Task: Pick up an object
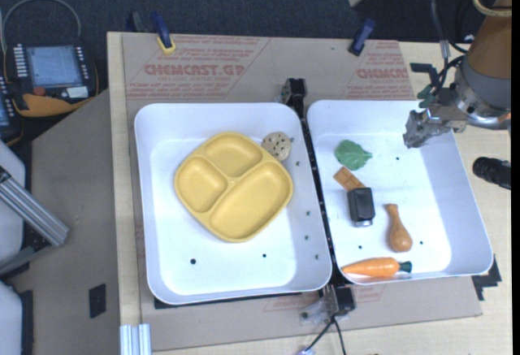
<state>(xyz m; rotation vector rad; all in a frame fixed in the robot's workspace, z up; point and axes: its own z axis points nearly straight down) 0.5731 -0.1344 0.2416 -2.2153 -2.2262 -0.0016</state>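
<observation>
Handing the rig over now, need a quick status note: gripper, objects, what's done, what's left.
Gripper: over the right bin's far right corner, nothing visibly held.
Right bin: green leaf-shaped piece, brown block, black box, toy drumstick, toy carrot at the near edge.
Left bin: yellow divided plate, cookie at its far rim.
Done: no pick yet.
Left: choose an object, descend, grasp, lift.
</observation>
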